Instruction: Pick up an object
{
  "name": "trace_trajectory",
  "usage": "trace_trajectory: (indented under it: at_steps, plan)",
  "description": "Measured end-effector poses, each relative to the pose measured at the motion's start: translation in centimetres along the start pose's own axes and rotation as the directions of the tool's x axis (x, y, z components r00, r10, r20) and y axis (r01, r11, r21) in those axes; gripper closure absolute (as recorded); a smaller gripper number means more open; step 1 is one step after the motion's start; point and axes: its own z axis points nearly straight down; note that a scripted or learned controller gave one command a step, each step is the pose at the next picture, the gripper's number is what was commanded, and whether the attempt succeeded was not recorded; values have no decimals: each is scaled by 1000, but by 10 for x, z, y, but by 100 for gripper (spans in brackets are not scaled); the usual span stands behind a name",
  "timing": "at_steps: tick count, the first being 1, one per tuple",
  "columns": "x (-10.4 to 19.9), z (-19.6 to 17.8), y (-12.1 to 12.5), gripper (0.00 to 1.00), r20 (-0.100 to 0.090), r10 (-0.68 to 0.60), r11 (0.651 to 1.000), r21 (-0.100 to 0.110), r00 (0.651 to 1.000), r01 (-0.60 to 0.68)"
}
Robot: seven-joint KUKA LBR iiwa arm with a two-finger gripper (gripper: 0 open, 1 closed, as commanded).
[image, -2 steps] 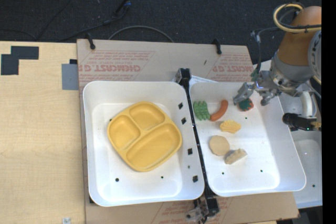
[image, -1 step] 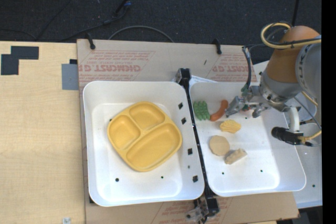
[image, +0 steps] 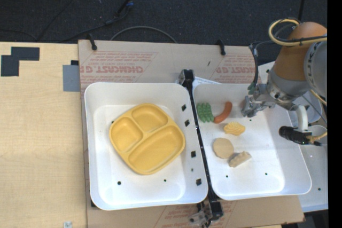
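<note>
1. We see the gripper [image: 251, 107] low over the right bin [image: 291, 176]; we cannot tell its finger state.
2. An orange sausage [image: 223, 112] lies just beside it, toward the left bin [image: 101, 168].

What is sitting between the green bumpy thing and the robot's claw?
In the camera view, a small orange-red sausage lies between the green bumpy toy and the gripper, in the right white bin.

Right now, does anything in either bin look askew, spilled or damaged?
Only mildly: the yellow divided plate lies rotated askew in the left bin. The food pieces in the right bin lie loose but contained; nothing looks spilled or broken.
</note>
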Motion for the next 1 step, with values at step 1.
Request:
trace_trajectory:
  at_steps: [1]
  plan:
    - [-8,-59,4,100,3,2,1000,-7,1000,-2]
